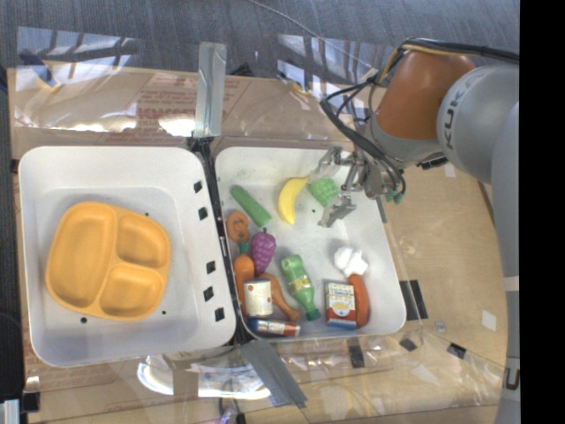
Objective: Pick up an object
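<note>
In the left bin [35, 237] we see a yellow divided tray [108, 260]. The right bin [393, 281] holds a green cucumber [251, 206], a purple grape bunch [263, 250], a small can [259, 298], a green bottle [300, 284] and a yellow banana [290, 199]. Just right of the banana, our end effector [334, 193] pinches a light green object [323, 189] between its fingers at the bin's far side.

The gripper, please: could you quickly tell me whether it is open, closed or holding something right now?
Gripper: closed on a light green toy, over the right bin beside the banana.
</note>
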`<state>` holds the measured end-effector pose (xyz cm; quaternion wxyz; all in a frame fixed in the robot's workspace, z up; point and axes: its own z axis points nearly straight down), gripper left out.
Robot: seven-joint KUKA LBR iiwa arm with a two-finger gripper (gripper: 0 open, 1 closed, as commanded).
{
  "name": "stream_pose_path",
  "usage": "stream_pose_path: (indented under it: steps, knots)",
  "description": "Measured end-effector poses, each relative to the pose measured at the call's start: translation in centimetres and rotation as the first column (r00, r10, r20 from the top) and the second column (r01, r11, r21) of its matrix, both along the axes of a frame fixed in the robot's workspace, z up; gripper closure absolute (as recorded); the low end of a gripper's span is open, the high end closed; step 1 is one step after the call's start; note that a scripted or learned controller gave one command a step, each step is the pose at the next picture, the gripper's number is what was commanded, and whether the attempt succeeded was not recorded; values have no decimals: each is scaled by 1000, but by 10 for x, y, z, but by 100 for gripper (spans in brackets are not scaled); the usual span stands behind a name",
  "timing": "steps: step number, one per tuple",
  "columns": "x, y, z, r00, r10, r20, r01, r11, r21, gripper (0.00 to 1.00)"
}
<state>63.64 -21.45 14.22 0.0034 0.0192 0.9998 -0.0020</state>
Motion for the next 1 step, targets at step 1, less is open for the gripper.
stream_pose_path:
  steps: [1]
  knots:
    - [3, 77, -40, 1000, 16, -7, -16, 1000, 6, 0]
